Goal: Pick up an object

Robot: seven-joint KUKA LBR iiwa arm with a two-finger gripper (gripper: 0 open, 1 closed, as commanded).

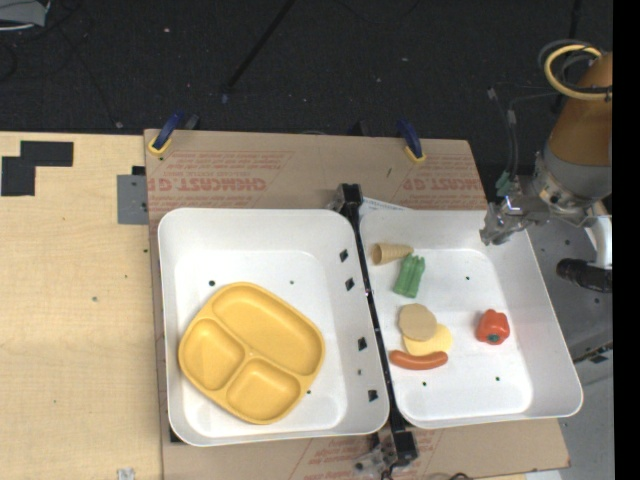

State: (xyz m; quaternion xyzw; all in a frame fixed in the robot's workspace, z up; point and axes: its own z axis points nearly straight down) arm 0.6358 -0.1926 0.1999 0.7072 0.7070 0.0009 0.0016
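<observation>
The gripper (497, 230) sits at the far right corner of the right bin (545, 368), just over its rim, and its metal tip is too small and dark against the background to tell whether the jaws are apart or closed — nothing shows between them. Above it rises the arm (575, 133), grey at the wrist with an orange band higher up.

Inside the right bin, well apart from the gripper, lie the toy foods. A red pepper (491, 327) sits alone toward the bin's right side. Near the bin's left wall an ice-cream cone (391, 253) lies on its side, with a green block (409, 276) just beside it. Below those, a tan round piece (417, 322) rests on a yellow piece (432, 341), and a red sausage (418, 360) lies touching that yellow piece's lower edge.

The left bin (200, 238) holds a yellow divided plate (251, 351) with three compartments.

Both bins rest on a cardboard sheet (300, 173) held by blue clamps (411, 140) — its red print appears upside down and mirrored, and I cannot read it with confidence.
</observation>
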